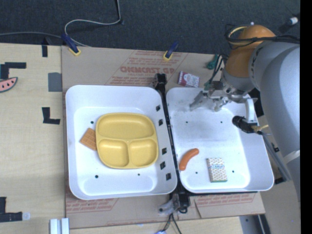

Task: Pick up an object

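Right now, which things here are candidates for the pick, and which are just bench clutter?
Part of the job:
- gripper, over the right bin's far edge
- orange sausage and small card box, in the right bin
- yellow divided plate and brown cracker, in the left bin

Just lying about:
- red packet on the cardboard behind the bins
- black cable

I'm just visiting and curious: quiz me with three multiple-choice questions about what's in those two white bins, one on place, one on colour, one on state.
1. Where does the orange sausage lie?
A. right bin
B. left bin
C. on the cardboard

2. What colour is the divided plate?
A. blue
B. yellow
C. green

3. How does the gripper stand to the small box?
A. clamped on it
B. resting on it
C. apart from it

Answers:
1 A, it lies in the right bin, left of the box.
2 B, it is plainly yellow.
3 C, the gripper is at the bin's far edge, the box at the near one.
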Controlling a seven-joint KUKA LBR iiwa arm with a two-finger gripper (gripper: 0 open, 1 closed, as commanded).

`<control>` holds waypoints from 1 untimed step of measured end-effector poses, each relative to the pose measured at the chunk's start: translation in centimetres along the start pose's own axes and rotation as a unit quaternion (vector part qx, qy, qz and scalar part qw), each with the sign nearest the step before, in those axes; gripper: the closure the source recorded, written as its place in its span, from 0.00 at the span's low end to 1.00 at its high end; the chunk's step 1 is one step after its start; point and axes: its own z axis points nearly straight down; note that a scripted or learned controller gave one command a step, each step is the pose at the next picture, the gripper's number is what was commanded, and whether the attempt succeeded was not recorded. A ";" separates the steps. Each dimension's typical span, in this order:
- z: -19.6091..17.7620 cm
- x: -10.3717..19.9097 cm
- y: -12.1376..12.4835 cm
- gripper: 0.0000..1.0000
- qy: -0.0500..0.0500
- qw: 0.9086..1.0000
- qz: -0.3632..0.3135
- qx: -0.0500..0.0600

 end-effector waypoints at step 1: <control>-1.0 0.0 0.0 1.00 0.000 1.000 0.000 0.000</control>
